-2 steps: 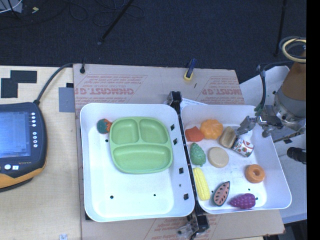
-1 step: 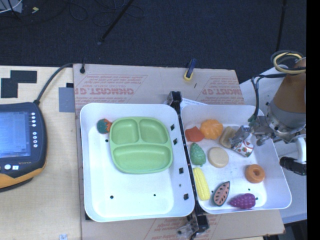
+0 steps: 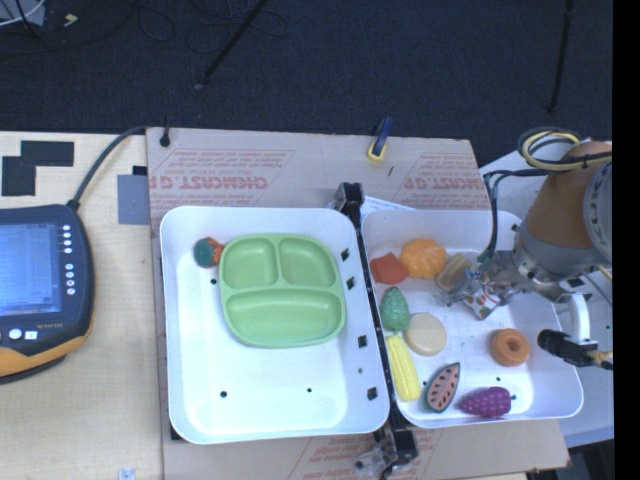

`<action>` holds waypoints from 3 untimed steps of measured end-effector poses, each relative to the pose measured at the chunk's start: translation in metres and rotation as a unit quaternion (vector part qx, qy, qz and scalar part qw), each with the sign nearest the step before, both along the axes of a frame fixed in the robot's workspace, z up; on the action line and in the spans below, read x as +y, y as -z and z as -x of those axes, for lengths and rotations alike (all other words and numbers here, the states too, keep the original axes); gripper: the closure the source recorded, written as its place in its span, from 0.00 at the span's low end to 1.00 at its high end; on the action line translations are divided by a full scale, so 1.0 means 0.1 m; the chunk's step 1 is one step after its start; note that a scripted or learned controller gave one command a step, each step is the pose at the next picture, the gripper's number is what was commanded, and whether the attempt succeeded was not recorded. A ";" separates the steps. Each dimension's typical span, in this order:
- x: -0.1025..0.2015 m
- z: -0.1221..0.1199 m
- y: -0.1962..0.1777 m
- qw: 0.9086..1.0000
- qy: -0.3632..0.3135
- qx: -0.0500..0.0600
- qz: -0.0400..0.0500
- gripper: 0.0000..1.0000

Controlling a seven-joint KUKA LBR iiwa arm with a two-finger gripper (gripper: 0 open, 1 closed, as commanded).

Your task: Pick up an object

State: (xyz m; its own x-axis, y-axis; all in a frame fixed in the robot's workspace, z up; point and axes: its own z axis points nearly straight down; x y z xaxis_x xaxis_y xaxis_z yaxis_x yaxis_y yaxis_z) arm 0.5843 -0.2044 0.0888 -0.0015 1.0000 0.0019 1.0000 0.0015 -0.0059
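Observation:
The right bin [image 3: 560, 398] holds several toy foods: an orange [image 3: 424, 258], a red piece [image 3: 388, 267], a green vegetable [image 3: 394, 309], a cream round piece [image 3: 426, 334], a corn cob [image 3: 402, 366], a watermelon slice [image 3: 442, 386], purple grapes [image 3: 486, 401] and a donut [image 3: 510, 347]. My gripper [image 3: 476, 292] reaches in from the right and sits low over the bin's middle. It is just right of a tan piece [image 3: 455, 269] and up-left of the donut. I see nothing clearly held in it.
The left bin [image 3: 260, 398] carries a green divided plate [image 3: 281, 290] and a small green-and-orange ball [image 3: 207, 252] at its far left corner. A teach pendant [image 3: 40, 283] lies on the bench at the left. The arm's body [image 3: 562, 223] and cables stand over the right bin's right side.

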 end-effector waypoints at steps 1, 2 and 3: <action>-0.01 -0.01 -0.13 1.000 0.000 -0.001 0.000 1.00; -0.07 0.09 -0.65 1.000 0.003 -0.004 0.001 1.00; -0.04 0.07 -1.09 1.000 0.001 -0.004 0.001 1.00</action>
